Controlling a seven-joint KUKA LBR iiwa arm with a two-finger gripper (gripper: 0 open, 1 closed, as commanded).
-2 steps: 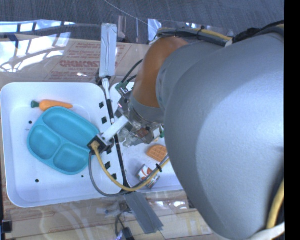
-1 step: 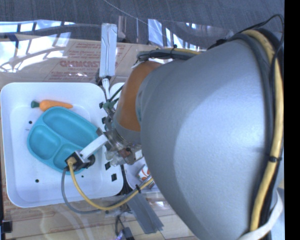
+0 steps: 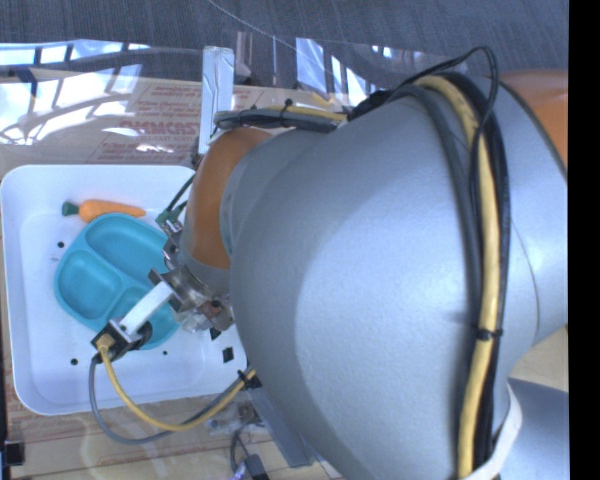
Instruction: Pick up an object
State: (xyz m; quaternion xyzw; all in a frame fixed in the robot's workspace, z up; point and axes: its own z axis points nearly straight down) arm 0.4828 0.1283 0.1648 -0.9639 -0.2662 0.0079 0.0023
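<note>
- Currently, arm (image 3: 400, 268): one, grey, with an orange band above the wrist; it enters from the right, covers most of the view, and bends down over the left bin.
- Hand (image 3: 195, 303): one, at the arm's end, low over the right part of the left bin, at the blue tray's right edge; whether it is open or closed, and whether it has hold of anything, cannot be told, since the wrist hides it.
- Cable (image 3: 155, 408): one, yellow, looping from a white fitting beside the hand, down past the bin's near rim.
- Bin (image 3: 25, 368): one in sight, white, shallow, at the left.
- Blue tray (image 3: 100, 268): one, divided into compartments, lying flat in the bin.
- Carrot (image 3: 105, 209): one, orange with a green end, lying just beyond the tray's far edge, close to it.
- Worktop (image 3: 40, 128): pale, with red printed lettering on the strip behind the bin.
- Floor (image 3: 100, 8): dark grey, ribbed, beyond the worktop.
</note>
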